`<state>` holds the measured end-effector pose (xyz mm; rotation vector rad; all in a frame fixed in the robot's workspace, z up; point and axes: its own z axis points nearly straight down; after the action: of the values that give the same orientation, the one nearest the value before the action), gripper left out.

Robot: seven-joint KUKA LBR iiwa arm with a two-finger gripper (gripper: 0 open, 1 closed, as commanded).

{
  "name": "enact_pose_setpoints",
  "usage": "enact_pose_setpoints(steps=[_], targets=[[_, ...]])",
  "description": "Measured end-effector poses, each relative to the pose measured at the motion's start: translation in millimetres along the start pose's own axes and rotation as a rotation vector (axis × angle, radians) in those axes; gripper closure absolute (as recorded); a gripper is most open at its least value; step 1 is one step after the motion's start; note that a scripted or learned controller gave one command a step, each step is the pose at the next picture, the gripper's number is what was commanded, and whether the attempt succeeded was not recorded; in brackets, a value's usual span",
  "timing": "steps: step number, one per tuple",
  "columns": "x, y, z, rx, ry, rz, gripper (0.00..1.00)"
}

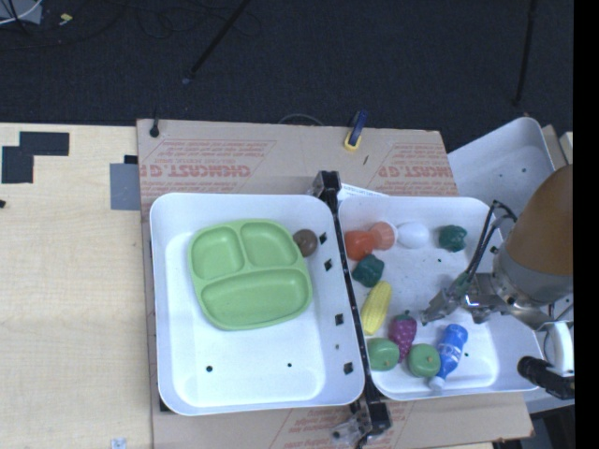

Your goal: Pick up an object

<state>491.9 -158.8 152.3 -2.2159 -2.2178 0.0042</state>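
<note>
One blue bottle (450,349) just below tool (459,299).

A single fixed camera hangs above the table (65,279), looking down at a slant; the far dark floor (281,45) fills the top of the view; both white bins, left (178,363) and right (487,363), lie near mid-frame at middling range; the arm (547,241) enters from the right edge.

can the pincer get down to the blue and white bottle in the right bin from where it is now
Probably yes. The pincer hangs just above and left of the blue and white bottle, with open bin floor between them. The green ball against the bottle's lower end could crowd a grasp there.
</note>
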Motion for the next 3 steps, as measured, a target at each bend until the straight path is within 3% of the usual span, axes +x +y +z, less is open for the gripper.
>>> enact_pose_setpoints(steps=[1, 2, 3], targets=[[-2, 7, 60, -0.001, -0.001, 0.0, 0.0], [-3, 7, 64, -0.007, -0.003, 0.004, 0.0], [-4, 7, 54, -0.007, -0.003, 0.011, 1.0]])
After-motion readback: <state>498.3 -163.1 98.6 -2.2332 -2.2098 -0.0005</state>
